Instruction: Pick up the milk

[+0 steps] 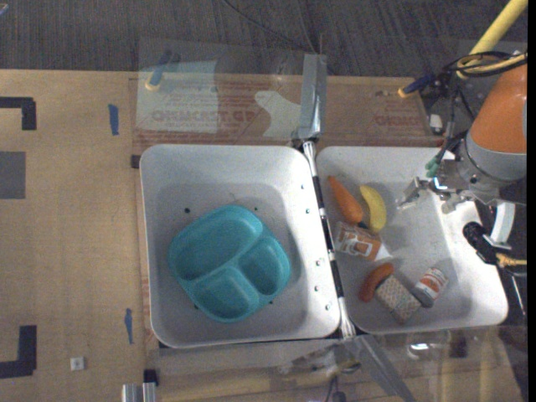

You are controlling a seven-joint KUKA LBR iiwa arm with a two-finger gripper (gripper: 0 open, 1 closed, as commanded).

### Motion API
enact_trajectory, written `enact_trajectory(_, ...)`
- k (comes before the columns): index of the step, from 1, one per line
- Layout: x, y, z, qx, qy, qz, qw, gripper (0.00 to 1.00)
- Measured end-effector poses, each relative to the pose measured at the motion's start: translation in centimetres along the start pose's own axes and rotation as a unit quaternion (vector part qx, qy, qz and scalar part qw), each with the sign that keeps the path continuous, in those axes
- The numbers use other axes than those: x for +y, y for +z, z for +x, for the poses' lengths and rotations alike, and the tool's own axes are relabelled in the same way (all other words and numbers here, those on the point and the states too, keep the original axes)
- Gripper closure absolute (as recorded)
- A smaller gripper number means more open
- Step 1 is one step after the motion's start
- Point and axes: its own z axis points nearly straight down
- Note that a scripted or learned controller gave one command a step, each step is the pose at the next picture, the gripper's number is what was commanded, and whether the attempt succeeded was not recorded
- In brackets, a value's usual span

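Two white bins sit side by side. Against the right bin's [469, 312] left wall lies the milk [358, 243], a small carton, just below a carrot [345, 199] and a banana [373, 206]. Above that bin's right edge hangs the gripper [435, 193]; its jaw state cannot be told.

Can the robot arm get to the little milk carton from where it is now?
Probably yes. The milk carton lies uncovered in the right bin, and nothing sits on top of it. The carrot and banana lie close beside it, so the pincer might bump them.
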Motion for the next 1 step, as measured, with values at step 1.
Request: enact_trajectory(1, 4.25, 4.43, -1.56, -0.001, -0.166, -0.002, 0.9861, 0.0)
